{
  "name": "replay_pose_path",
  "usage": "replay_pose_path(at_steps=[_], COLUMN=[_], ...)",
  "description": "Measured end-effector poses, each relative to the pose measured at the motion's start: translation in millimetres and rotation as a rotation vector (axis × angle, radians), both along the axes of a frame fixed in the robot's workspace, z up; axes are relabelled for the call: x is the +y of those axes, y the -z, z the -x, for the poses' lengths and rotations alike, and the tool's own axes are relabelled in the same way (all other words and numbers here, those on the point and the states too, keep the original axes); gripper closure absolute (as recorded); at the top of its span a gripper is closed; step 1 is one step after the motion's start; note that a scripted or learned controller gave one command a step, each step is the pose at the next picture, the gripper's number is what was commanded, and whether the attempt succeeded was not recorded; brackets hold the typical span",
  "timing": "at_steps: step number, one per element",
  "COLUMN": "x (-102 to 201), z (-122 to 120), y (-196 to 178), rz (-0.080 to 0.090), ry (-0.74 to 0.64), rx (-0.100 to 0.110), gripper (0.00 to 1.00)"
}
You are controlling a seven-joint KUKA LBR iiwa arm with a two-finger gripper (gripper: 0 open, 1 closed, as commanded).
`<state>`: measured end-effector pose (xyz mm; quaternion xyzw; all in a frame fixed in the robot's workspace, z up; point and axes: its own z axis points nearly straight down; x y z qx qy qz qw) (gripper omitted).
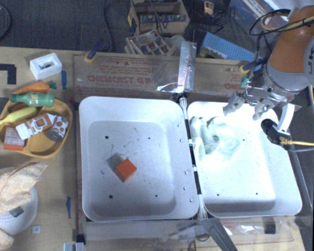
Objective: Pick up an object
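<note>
Pincer (246, 106) high over right bin (257, 198), near its far edge; prongs spread, nothing pinched between. Pale greenish objects (208, 137) just below and left of pincer, lying in right bin near divider, washed out by glare, kind unclear. Orange block (126, 169) well left of and below pincer, resting in left bin (95, 125) with small grey piece (114, 160) touching its far-left side. Wooden bowl (38, 150) of toy food far left of pincer, outside bins.

One fixed camera looks down aslant on both white bins (96, 107)
</note>
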<state>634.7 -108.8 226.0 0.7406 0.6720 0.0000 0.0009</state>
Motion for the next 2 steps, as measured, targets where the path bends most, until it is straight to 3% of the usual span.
replay_pose_path(at_steps=[1,2], x=[-5.9,-53.0], z=[21.4,18.4], y=[127.6,109.7], rz=[-0.001,0.001], ry=[-0.068,-0.148], rx=[-0.002,-0.002], gripper=[0.0,0.0])
